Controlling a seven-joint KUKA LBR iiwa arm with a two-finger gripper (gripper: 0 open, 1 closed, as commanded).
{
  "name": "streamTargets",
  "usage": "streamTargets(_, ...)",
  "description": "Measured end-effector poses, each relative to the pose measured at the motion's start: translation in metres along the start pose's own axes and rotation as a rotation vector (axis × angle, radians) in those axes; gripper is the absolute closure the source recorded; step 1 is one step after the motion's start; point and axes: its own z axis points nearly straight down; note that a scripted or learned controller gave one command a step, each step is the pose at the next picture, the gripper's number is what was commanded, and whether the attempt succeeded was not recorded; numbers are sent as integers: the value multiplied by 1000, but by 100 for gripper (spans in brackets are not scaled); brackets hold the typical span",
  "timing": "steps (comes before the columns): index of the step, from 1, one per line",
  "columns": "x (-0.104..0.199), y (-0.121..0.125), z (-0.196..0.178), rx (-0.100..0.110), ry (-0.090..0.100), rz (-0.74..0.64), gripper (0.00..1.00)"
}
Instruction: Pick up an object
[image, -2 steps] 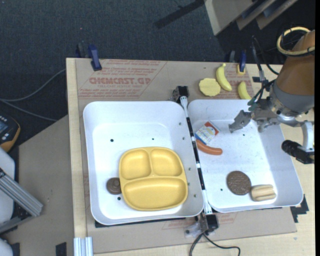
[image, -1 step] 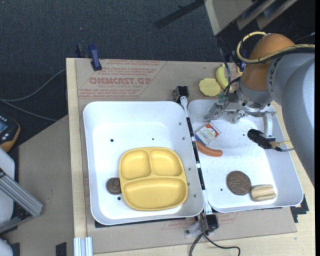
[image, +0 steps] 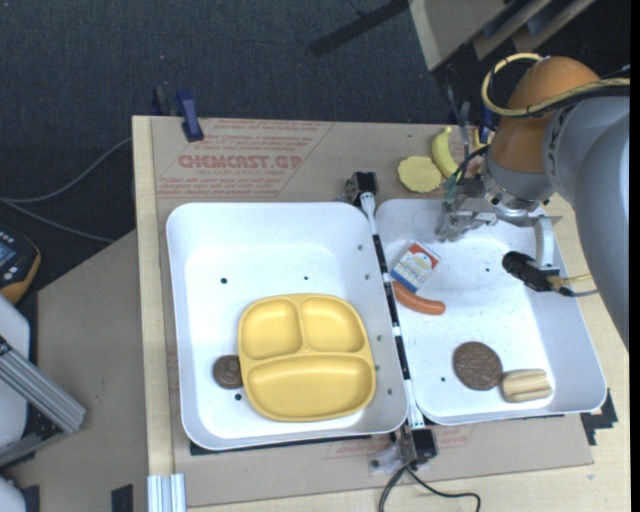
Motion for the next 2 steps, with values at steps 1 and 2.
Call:
streamTargets(1,0,0,1,1,0,0,0)
streamTargets(2,32,-46,9,2,2,4,0)
